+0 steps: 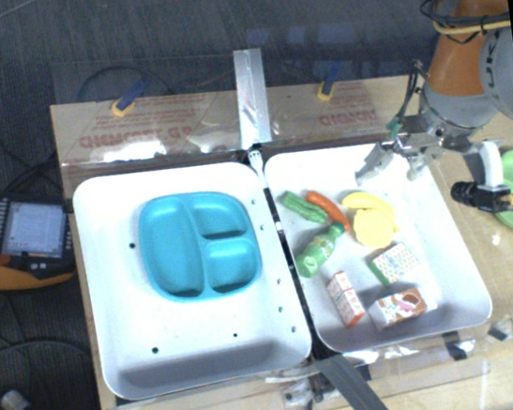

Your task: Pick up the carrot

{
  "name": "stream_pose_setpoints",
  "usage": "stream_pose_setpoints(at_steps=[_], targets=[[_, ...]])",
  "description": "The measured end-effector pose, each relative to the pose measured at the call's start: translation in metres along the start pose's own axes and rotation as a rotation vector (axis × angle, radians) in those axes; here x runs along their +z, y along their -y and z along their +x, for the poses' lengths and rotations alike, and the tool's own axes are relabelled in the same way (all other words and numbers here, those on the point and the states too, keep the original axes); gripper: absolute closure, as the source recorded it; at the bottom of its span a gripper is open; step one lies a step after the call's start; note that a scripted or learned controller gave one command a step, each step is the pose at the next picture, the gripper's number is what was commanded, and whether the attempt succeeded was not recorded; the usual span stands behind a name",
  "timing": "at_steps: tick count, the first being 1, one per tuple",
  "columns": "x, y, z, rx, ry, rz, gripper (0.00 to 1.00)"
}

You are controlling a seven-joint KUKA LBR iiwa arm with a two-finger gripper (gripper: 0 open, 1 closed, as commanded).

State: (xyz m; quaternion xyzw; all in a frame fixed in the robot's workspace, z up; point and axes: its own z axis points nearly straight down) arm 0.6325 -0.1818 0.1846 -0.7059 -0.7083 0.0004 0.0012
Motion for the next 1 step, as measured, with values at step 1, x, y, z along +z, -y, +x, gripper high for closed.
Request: stream_pose_setpoints(at_steps=[1], targets=[[-0.0051,0.0387,0.018,0.003,0.005,0.001,0.0]])
